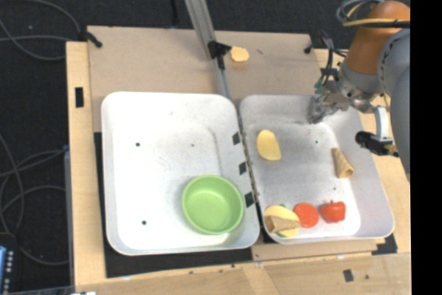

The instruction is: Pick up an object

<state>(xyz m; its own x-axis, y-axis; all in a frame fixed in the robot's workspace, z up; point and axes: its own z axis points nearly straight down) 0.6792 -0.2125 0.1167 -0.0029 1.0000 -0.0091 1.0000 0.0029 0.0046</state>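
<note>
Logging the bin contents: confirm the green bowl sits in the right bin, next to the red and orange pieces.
Wrong bin. The camera view shows the green bowl in the left bin; the red piece and orange piece lie in the right bin.

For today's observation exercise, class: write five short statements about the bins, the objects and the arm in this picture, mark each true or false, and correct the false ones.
1. The green bowl sits in the left bin. True.
2. The red pepper lies in the left bin. False: it lies in the right bin, near its front edge, beside the orange ball.
3. The gripper is above the right bin's far side. True.
4. The gripper is holding the yellow lemon. False: the lemon lies on the bin floor, apart from the gripper.
5. A small yellow piece lies on the bench outside both bins. True.
</note>
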